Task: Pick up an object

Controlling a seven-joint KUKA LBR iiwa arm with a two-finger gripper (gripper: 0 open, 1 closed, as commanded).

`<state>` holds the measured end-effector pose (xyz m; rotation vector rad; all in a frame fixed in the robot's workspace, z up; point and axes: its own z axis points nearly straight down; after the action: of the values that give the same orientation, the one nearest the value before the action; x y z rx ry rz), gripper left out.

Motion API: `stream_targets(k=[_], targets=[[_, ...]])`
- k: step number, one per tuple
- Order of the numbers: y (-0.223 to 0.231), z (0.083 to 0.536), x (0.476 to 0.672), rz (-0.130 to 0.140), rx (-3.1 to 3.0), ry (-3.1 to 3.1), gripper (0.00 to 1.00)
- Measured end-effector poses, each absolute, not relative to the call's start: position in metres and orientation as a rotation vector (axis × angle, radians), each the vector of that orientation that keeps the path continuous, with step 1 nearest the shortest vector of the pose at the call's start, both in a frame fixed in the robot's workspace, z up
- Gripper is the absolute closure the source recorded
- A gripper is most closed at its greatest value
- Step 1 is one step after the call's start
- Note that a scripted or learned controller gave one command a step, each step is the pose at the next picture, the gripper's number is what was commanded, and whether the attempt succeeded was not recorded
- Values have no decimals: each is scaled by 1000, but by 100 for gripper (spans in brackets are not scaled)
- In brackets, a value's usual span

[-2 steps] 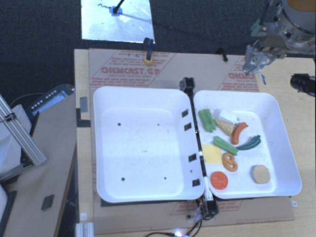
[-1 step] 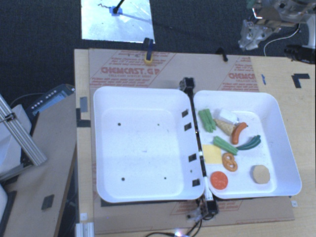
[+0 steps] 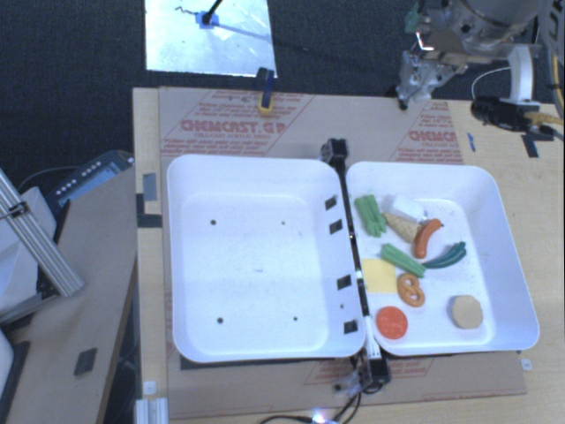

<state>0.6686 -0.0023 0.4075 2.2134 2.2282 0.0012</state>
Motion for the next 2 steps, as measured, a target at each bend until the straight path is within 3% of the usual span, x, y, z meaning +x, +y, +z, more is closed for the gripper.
stream_targets(k=[1,2], targets=[[43,353,668,-1,2214,2232,100],[103,429,669,14,2206,2230,100]])
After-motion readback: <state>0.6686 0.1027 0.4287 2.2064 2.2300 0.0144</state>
